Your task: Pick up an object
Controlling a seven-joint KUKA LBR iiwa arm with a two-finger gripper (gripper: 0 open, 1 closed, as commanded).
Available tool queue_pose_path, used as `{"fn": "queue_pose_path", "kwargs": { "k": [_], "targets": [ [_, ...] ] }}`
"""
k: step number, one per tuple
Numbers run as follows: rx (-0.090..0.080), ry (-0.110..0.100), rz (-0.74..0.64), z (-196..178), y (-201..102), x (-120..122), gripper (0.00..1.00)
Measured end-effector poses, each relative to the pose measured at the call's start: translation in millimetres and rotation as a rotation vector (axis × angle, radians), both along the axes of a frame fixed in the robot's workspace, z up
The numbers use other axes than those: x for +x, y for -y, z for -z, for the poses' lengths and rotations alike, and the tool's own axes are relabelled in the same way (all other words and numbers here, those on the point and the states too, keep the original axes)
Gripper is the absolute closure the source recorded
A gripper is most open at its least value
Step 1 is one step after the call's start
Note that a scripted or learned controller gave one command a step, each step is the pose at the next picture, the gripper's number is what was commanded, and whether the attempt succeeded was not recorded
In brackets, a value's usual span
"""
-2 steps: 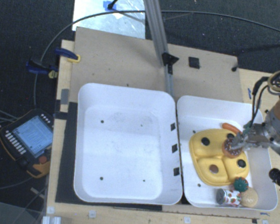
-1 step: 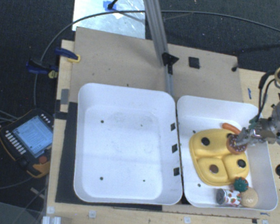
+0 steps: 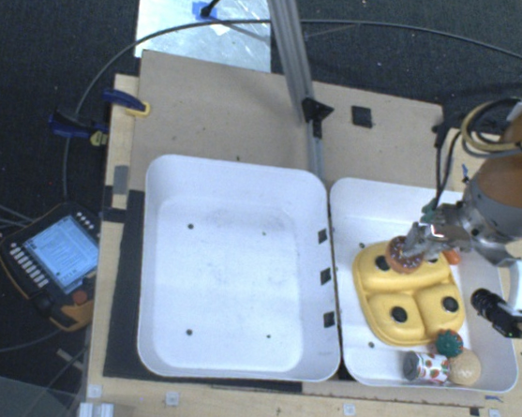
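arm: reaches into the right bin (image 3: 344, 260) from the right side; gripper (image 3: 414, 245) sits low over the bin's middle, toward the far edge.
gripper state: can't tell, view too coarse at the tip; nothing visibly held.
target: likely the small brown ring-shaped object (image 3: 400, 256), directly under the tip, resting on the far end of the yellow moulded piece (image 3: 407, 301).
other items: green ball (image 3: 449, 344), beige ball (image 3: 465, 369) and small patterned can (image 3: 420, 366), all bunched at the bin's near right corner.
left bin (image 3: 165, 182): not involved.
risk 1: ring sits on a curved yellow surface, so it may skid off on contact.
risk 2: tip could press the yellow piece and shift it instead.
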State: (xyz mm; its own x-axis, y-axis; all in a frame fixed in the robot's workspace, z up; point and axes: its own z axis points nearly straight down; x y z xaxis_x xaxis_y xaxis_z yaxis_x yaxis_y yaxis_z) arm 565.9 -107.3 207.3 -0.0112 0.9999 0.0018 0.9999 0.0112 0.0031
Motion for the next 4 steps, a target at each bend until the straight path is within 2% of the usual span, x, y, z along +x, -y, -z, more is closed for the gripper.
{"fn": "queue_pose_path", "kwargs": {
  "k": [1, 3, 4],
  "targets": [
    [0.0, 0.0, 0.001, -5.0, -42.4, 15.0, 1.0],
    [0.0, -0.001, 0.001, 7.7, -145.0, 40.1, 1.0],
    [0.001, 0.002, 0.001, -10.1, -194.6, 54.7, 1.0]
  ]
}}
